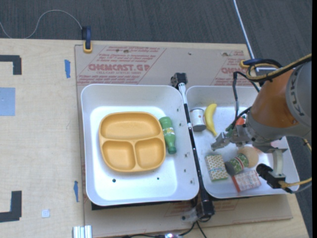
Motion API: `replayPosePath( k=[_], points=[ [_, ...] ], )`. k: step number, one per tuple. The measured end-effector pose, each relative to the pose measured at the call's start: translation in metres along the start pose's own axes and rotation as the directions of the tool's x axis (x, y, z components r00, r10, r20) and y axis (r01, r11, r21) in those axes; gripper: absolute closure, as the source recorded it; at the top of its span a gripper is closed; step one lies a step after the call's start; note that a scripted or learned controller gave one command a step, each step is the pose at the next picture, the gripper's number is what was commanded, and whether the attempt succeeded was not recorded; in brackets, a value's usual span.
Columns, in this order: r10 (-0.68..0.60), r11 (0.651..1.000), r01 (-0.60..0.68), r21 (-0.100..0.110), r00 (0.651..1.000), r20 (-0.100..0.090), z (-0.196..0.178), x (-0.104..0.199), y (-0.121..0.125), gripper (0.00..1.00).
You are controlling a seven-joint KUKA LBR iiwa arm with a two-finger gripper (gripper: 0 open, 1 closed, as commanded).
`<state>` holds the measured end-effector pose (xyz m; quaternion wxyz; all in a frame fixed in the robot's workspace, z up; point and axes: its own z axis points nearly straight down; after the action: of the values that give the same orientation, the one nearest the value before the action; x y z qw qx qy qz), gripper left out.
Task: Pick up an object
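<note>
The right bin point(292, 167) holds several small things. A yellow banana point(211, 118) and a silver can point(197, 119) lie at its far left. A patterned box point(215, 166), a green-labelled tin point(240, 162), a red-and-white packet point(246, 181) and a pale round object point(252, 155) sit toward the near side. My gripper point(225, 150) hangs low over the middle of this bin, just above the patterned box and the tin and below the banana. The arm's orange band point(275, 105) hides the bin's right part. Nothing is visibly held.
The left bin point(94, 133) carries a yellow divided plate point(132, 140) with a green bottle point(168, 134) lying along its right side. A black clamp point(179, 79) stands at the ridge between the bins. Cables point(252, 68) loop behind the arm.
</note>
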<state>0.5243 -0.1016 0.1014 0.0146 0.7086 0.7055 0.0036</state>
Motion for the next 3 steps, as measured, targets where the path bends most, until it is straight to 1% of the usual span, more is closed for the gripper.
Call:
replayPosePath(
  k=[1, 2, 3],
  points=[
    [-0.005, 1.0, 0.005, 0.002, 1.0, -0.009, 0.01, 0.004, -0.034, 0.0],
    [0.0, 1.0, 0.0, -0.005, 1.0, 0.0, -0.001, 0.0, -0.032, 1.0],
    [-0.006, 1.0, 0.006, 0.024, 1.0, -0.016, -0.085, 0.052, -0.017, 1.0]
  ],
)
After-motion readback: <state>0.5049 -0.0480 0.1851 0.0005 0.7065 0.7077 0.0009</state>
